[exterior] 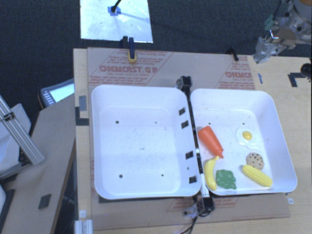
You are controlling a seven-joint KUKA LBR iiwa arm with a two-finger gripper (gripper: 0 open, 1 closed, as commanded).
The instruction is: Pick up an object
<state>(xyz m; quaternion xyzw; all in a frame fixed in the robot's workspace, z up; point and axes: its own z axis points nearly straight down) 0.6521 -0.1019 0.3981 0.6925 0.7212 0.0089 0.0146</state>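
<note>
Carrot (pixel 210 139) lies touching the banana (pixel 210 173) in the right bin (pixel 273 106); a descent could nudge both. Whether the jaws (pixel 261 52) are released, I cannot tell.

Right bin (pixel 273 106) — carrot (pixel 210 139), banana (pixel 210 173), green leaf (pixel 225 179), corn (pixel 257 175), cookie (pixel 254 160), fried egg (pixel 246 136).

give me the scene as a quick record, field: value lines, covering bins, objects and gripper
right bin: holds all six toy foods
left bin: nothing in it
carrot: near the divider
banana: below the carrot
green leaf: touching the banana's right side
fried egg: right of the carrot
cookie: below the egg
corn: front right
gripper: beyond the right bin's far corner, holding nothing
</note>
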